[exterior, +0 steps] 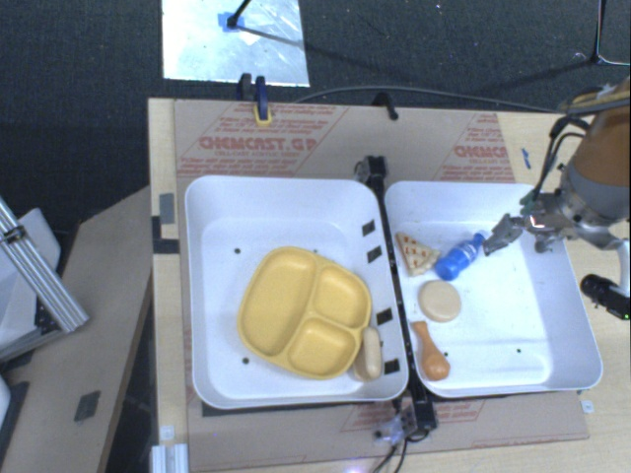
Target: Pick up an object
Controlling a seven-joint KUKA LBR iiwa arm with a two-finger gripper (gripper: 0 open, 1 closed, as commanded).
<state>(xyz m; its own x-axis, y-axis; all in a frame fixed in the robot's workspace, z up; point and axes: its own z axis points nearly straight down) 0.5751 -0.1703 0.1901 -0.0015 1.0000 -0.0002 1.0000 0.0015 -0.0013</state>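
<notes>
A smooth blue bottle [459, 258] lies in the right bin [562, 308], between a waffle wedge [416, 253] and the gripper [505, 235], whose finger spread I cannot tell.

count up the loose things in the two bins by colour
yellow: 1, the divided plate in the left bin
beige: 2, the bread roll in the left bin and the round bun in the right bin
blue: 1, the bottle
orange-tan: 2, the waffle wedge and the drumstick
total: 6
</notes>
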